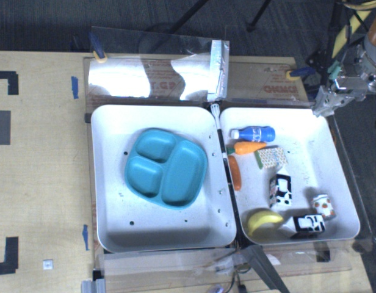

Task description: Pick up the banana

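The banana [263,221] is yellow and lies at the front left corner of the right bin [340,157], close to the bin's near wall. My gripper [324,104] hangs at the far right corner of that bin, above its rim and well away from the banana. Nothing shows in its grasp.
The right bin also holds a blue bottle [255,133], two orange carrots [249,146] [235,173], a patterned block [271,157], a black-and-white toy [281,190], another one [309,223] right of the banana, and a small white figure [322,205]. A blue divided plate [166,166] sits in the left bin [108,163].
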Controlling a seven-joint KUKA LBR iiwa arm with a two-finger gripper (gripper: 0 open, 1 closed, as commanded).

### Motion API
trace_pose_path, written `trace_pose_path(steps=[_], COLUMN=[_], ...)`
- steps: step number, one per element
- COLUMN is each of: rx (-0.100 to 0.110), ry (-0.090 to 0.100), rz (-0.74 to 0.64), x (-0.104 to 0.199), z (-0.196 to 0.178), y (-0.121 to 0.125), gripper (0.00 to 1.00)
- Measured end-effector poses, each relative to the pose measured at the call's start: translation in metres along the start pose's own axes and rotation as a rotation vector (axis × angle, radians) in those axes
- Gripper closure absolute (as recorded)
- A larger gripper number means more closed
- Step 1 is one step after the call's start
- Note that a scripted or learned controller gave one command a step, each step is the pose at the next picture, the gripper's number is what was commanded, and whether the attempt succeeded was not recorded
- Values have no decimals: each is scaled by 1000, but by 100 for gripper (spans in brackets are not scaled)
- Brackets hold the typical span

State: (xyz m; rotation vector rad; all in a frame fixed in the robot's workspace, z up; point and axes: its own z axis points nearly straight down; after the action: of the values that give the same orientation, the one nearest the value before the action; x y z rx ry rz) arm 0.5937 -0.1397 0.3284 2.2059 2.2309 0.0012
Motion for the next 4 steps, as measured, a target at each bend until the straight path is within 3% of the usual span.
trace_pose_path(steps=[1, 2, 3, 4], rx=[-3, -1, 2, -4], ry=[1, 0, 2, -1], rz=[-446, -350, -489, -806], x=[71, -9, 9, 19], z=[-42, -108, -46, -90], y=[-1, 36, 61, 28], gripper=[100, 100, 100, 100])
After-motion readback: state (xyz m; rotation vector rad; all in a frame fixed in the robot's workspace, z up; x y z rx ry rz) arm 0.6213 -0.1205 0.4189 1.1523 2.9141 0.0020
